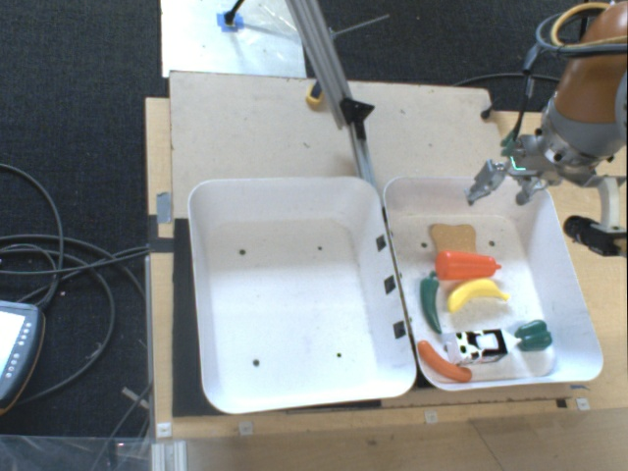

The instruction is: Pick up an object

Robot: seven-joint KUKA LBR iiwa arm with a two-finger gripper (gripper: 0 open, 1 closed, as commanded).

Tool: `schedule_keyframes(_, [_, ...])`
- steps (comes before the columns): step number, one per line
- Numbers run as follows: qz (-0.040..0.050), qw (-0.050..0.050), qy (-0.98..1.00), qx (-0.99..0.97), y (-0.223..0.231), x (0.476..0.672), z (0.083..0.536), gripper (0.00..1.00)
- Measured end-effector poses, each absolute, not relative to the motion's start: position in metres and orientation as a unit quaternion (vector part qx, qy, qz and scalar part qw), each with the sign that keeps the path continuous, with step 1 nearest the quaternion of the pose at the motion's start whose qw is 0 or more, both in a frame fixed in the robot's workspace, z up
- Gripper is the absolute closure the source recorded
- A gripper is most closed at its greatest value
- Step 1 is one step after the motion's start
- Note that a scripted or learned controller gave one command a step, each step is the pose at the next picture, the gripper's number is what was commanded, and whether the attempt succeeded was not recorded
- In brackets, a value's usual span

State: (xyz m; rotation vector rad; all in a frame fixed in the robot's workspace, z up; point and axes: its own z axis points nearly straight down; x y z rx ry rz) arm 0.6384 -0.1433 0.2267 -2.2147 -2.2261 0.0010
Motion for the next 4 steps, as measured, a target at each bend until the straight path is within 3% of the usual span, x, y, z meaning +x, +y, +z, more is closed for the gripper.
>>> schedule_keyframes(1, [-0.0003,-0.001,-0.710,-0.705,-0.143,0.639,0.229,0.00])
schedule_keyframes(3, [0.0006,0.001,-0.710,-0.705,-0.132,0.639,0.126,0.00])
schedule_keyframes(4, [-0.0007,-0.003,-0.709,-0.705,-0.132,0.641,0.092,0.00])
